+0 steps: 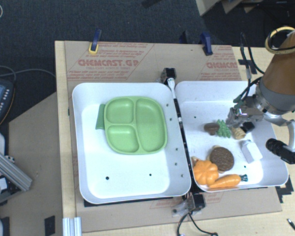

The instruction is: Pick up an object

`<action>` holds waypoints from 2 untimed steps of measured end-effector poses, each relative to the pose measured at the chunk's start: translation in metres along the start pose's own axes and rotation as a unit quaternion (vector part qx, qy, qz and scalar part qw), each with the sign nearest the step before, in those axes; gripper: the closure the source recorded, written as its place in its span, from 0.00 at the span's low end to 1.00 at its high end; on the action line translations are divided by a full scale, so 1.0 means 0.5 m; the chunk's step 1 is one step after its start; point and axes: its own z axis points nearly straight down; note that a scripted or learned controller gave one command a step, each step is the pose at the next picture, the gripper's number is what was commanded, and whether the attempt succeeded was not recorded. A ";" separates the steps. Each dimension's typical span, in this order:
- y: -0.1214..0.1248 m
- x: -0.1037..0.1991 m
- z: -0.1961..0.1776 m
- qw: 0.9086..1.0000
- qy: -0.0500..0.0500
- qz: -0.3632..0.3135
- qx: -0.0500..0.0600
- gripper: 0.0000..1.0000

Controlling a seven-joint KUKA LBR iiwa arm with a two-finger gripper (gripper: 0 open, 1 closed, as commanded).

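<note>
Orange carrot [226, 181]: it lies in my right bin [268, 178] at the near edge, long axis running roughly left to right across the view, green stub end pointing right and the tapered tip pointing left, touching the pumpkin.
Carrot looks: smooth orange body, slightly curved, small dark-green top.
Pumpkin [205, 171]: orange, lobed, sits at the bin's near left corner, just beside the carrot's tip.
Brown disc [221, 158]: round, dark brown, textured, flat on the bin floor just above the carrot and the pumpkin.
White block [250, 150]: pale, oblong, long axis tilted toward the near right, to the right of the disc.
Green sprig [223, 129]: small leafy piece, next to a grey-brown lump [212, 128] on its left.
My gripper [241, 118]: low over the right bin, just right of the sprig; I cannot tell how the fingers are set, and I see nothing between them.
My arm [283, 77]: comes in from the right, orange band above a grey wrist, pointing down and leftward into the bin.
Left bin [88, 146]: holds a light-green divided tray [135, 125] with three compartments.
Surface [137, 58]: brown board under both bins, clamped at the far edge.
</note>
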 end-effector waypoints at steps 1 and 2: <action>0.002 0.000 -0.041 1.000 0.000 0.000 0.002 1.00; 0.099 0.027 -0.060 1.000 0.000 -0.001 0.001 1.00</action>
